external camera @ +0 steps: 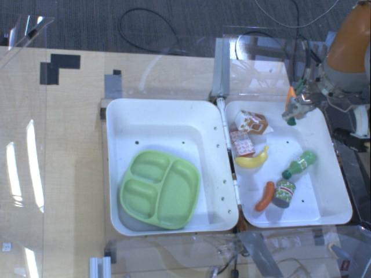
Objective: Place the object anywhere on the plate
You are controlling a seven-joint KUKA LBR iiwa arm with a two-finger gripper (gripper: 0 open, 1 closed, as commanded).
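Pale wood is covering the bench top (64, 155), which is stretching to the left with black square markers near its far edge, and beyond it dark grey ribbed flooring (145, 4) is carrying a few loose black cables. Two shallow white plastic bins are sitting side by side on the bench, joined along a grey hinge strip. The left bin (168, 120) is holding a light green compartmented plastic plate (160, 189), which is lying in the near half, close to the near and left walls; the far half of that bin's floor is showing bare white. The right bin (324, 155) is holding the loose things: a brown and white small carton (253, 122) and a red and white flat packet (242, 143) by the hinge side, a yellow toy banana (253, 159) just below them, an orange-red toy sausage (265, 196) near the front wall, a small green-labelled tin (284, 193) just beside it, and a green plastic bottle (299, 165) lying tilted toward the right wall. None of these is resting on the plate. The grey arm with its orange band (349, 36) is reaching in from the right, and the two-finger gripper (294, 113) is hanging over the far part of the right bin, apart from the objects; whether its tips are parted or closed I cannot tell. Open floor is lying between the carton and the bottle.
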